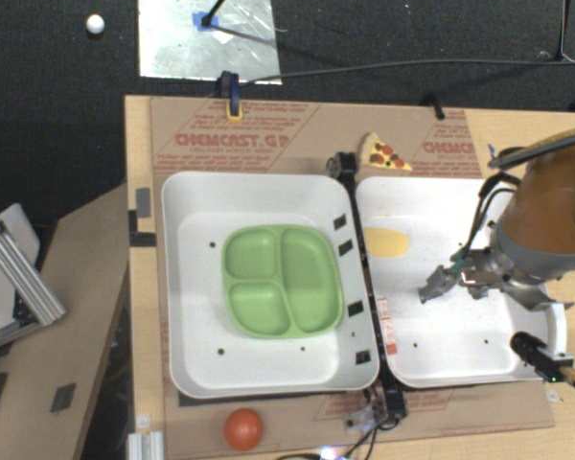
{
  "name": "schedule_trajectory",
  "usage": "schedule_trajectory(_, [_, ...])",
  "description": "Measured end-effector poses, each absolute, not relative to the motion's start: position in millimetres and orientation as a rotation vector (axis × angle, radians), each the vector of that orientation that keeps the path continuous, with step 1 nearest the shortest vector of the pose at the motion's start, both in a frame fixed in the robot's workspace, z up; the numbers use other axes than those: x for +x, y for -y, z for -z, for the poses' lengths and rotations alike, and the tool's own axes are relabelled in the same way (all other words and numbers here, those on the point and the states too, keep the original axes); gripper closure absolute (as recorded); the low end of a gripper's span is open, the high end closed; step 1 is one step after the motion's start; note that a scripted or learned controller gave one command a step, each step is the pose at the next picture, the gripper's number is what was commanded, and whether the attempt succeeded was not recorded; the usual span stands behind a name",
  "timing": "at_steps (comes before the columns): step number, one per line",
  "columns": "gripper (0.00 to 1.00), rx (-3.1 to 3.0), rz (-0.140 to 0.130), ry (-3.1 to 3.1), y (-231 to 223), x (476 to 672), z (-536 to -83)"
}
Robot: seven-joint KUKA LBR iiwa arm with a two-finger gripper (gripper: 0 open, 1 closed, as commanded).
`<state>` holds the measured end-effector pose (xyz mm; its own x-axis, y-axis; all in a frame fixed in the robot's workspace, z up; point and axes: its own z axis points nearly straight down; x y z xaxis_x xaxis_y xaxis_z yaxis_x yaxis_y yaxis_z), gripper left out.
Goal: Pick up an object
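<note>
Yellow piece (pixel 387 244) lies flat in your right bin (pixel 431 364), jaws (pixel 439 287) nearby (can't tell if they're apart), so they'd probably just skid over it.

Non-task fixtures on and around the surface

Two white bins side by side: left bin (pixel 187 257), right bin (pixel 431 353). Row of black clips (pixel 350 247) along their shared wall. Brown printed cardboard sheet (pixel 268 132) under both bins, held by a blue-and-yellow clamp (pixel 230 94) at the far edge. Shiny foil sheet (pixel 172 36) beyond the far edge; small white ball (pixel 96 24) to its left. Aluminium rail (pixel 19 271) off the left edge.
</note>
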<state>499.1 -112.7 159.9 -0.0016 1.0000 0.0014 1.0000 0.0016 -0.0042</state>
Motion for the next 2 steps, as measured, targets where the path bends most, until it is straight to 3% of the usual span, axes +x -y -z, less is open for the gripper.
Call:
schedule_trajectory(1, [0.0, -2.217, -0.003, 2.22, 112.4, 495.3, -97.3])
schedule_trajectory(2, [0.0, -2.22, 0.0, 2.222, 112.0, 495.8, -83.9])
